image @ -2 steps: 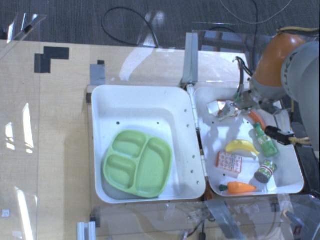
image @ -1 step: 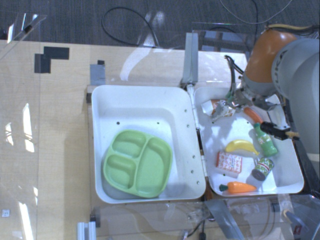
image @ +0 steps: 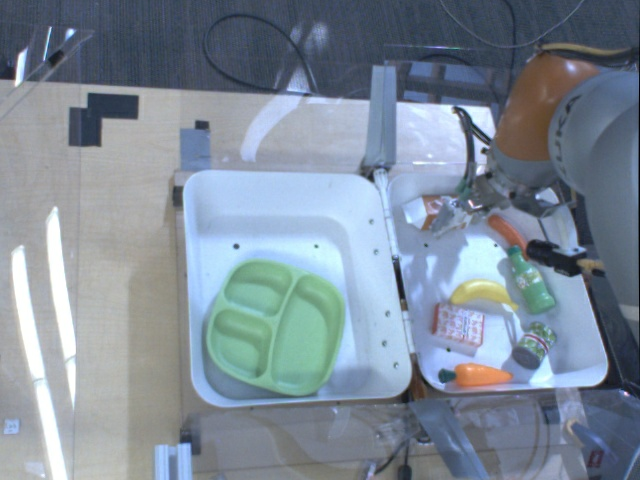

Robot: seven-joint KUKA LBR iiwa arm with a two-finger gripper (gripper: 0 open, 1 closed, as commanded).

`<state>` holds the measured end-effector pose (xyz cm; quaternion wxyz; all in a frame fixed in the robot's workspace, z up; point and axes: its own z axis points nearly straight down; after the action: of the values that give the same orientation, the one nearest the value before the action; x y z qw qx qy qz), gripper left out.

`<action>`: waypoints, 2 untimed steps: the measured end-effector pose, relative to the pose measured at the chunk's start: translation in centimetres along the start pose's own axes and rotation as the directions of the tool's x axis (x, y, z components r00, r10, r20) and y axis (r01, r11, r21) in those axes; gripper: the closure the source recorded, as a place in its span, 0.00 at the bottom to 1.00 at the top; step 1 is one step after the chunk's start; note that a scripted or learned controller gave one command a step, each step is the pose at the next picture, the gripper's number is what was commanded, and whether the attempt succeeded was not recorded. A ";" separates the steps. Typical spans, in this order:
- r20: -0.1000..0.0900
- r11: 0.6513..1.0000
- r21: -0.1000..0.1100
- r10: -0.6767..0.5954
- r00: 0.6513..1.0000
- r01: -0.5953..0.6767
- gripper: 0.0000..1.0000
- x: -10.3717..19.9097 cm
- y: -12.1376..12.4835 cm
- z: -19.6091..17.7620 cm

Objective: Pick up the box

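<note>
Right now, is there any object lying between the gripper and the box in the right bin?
Yes. The gripper is at the far end of the right bin, and the box lies nearer the front. The banana sits partly between them, just beyond the box's far right corner.

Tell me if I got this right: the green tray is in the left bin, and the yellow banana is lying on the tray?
Not quite. The green tray is in the left bin, but the yellow banana is not on it. The camera view shows the banana in the right bin, just above the red and white box.
</note>
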<state>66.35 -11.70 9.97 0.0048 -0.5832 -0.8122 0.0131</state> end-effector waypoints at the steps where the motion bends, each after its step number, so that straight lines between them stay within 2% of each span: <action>1: -0.011 0.985 -0.028 0.168 0.986 -0.169 1.00 4.4 1.9 -9.1; 2: -0.014 0.967 -0.028 0.252 0.968 -0.253 1.00 9.2 1.6 -9.5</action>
<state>65.09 -2.33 19.32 -0.0015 -0.6820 -0.7314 -0.0014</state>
